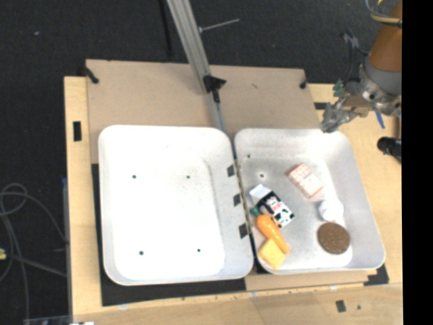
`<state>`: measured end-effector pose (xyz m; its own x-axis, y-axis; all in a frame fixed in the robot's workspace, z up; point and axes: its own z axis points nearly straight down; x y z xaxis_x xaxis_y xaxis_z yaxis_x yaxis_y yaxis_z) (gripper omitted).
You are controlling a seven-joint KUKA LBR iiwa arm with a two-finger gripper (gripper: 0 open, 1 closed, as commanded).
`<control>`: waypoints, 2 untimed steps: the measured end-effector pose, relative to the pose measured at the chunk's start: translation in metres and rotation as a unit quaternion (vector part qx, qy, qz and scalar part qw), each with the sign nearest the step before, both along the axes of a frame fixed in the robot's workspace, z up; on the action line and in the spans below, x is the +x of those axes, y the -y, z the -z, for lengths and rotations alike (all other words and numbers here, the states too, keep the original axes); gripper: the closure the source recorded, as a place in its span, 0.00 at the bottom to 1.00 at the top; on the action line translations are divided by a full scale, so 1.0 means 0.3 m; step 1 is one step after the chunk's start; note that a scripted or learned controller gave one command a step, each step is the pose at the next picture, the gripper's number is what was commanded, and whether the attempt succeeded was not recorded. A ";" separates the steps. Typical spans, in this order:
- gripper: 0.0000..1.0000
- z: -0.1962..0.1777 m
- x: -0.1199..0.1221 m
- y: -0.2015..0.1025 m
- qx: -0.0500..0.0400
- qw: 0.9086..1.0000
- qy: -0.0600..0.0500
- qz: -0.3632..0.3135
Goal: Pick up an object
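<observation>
Objects lie in the right shallow white bin (358,181): a yellow block (272,254), orange carrot-shaped toy (272,230), black-and-white carton (273,204), pink box (304,180) and round brown disc (333,238). Above its far corner hangs the grey gripper (333,119); whether it is parted, I cannot tell.

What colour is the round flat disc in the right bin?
Brown, the disc near the right bin's front corner, seen in the camera view.

One camera looks down slantwise, seemingly from some height, on both bins (169,202).
</observation>
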<state>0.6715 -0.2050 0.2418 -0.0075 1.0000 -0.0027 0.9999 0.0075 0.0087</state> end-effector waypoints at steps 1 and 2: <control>1.00 -0.126 0.003 0.005 0.000 1.000 -0.001 0.000; 1.00 -0.121 -0.063 -0.145 0.001 1.000 -0.004 0.001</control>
<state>0.6526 -0.1615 0.2783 -0.0053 1.0000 -0.0009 1.0000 0.0053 0.0013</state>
